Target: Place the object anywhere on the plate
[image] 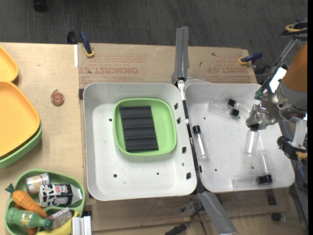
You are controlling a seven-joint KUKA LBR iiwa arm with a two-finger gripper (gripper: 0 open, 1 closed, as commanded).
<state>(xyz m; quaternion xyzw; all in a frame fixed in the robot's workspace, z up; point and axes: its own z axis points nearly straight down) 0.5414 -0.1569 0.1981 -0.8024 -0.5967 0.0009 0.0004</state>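
A clear plastic tube with a black cap (252,140) hangs just under the gripper (254,124) above the right white bin (215,180); whether the fingers clamp it I cannot tell. The green square plate (168,126), left, awaits; placing remains.

Light wooden bench (58,131) spans frame. Cardboard sheet (146,62) lies on it at centre, under two white bins: left bin (98,180) at centre, right bin (220,180) touching it at right of centre. Stacked yellow and green plates (14,126) at left edge. Green bowl (19,180) with toy food at lower left. Small pink disc (57,98) at upper left. Blue-and-yellow clamps (87,47) grip cardboard's top edge.
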